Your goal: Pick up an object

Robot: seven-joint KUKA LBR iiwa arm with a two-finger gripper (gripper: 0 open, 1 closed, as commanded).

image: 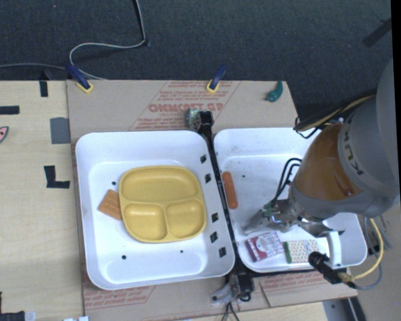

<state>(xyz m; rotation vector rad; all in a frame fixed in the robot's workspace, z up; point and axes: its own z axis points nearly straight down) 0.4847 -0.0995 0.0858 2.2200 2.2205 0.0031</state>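
Red-and-white packet (262, 246) lies flat near the front wall of the right bin (266, 134), with a green-speckled card (298, 251) just beside it on the side toward the arm. The end effector (269, 216) hangs low in this same bin, just above and behind the packet as the camera sees it, and nothing is visibly held in it; whether it is apart or together cannot be told from this slanted view. The arm (381, 154) reaches in from the right, its orange band sitting over the bin's right half and hiding part of the floor there. An orange sausage-shaped piece (229, 190) lies lengthwise close against the divider between the two bins, well apart from the packet. In the left bin (88, 196) a yellow divided plate (164, 202) rests upright near the middle, showing one long compartment and two smaller ones. A tan, cracker-like square (110, 205) pokes out from under the plate's left edge. Both bins sit on a cardboard sheet (164, 108) with red print, which lies on the bench (29, 219). Two blue-and-yellow clamps (81, 79) grip the sheet's far edge, and a small teal thing (274, 91) sits at its far right corner.
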